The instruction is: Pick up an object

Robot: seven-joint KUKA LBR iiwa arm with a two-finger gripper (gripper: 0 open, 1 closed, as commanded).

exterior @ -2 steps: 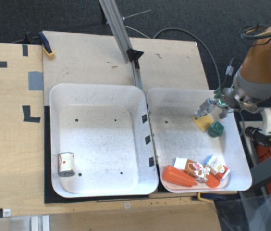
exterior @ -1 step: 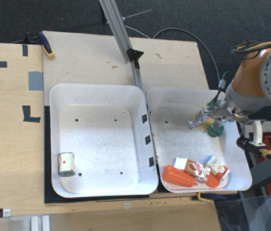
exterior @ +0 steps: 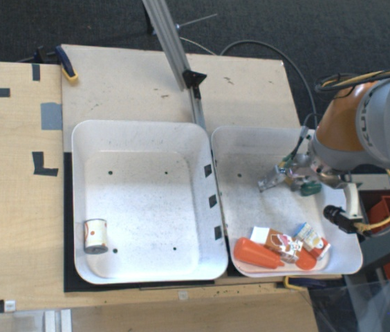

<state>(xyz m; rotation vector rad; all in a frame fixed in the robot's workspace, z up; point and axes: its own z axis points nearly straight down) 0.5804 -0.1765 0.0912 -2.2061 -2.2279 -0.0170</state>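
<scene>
Holding a small can, left bin, right bin (packets, perhaps).

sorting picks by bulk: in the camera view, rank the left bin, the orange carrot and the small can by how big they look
1. left bin
2. orange carrot
3. small can

The carrot and can look close in size, so their order is unsure.
</scene>
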